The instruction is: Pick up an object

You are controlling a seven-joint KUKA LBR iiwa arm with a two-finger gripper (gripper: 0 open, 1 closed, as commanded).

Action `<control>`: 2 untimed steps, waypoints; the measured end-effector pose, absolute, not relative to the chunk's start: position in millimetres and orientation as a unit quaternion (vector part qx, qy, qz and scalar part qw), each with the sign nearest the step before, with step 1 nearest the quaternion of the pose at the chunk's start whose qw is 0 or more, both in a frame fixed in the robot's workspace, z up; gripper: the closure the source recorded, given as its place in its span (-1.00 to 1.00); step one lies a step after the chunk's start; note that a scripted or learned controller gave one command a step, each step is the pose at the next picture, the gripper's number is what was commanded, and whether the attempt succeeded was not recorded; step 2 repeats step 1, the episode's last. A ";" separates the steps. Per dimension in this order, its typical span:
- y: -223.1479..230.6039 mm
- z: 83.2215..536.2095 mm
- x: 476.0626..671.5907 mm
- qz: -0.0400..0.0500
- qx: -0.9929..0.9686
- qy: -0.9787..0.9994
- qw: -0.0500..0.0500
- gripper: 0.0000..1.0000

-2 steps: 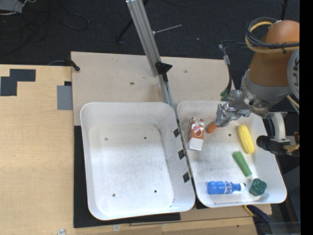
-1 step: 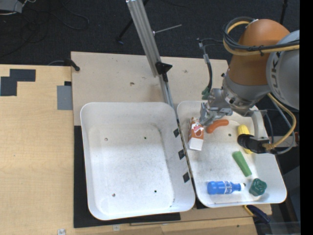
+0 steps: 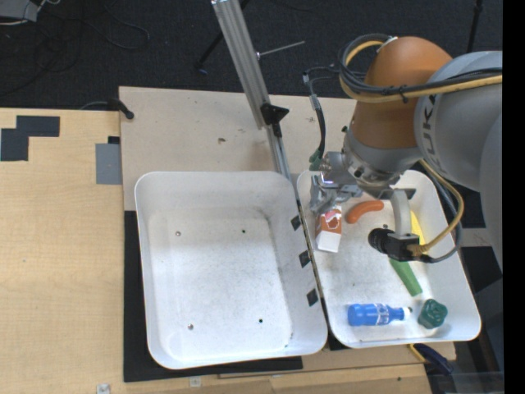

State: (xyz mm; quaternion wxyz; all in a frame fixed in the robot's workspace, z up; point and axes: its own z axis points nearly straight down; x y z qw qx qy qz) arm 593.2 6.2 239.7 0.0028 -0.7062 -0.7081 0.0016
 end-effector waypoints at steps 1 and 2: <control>59.4 243.4 601.9 0.000 -0.705 -0.709 0.002 1.00; 59.4 243.4 601.9 0.000 -0.705 -0.709 0.002 1.00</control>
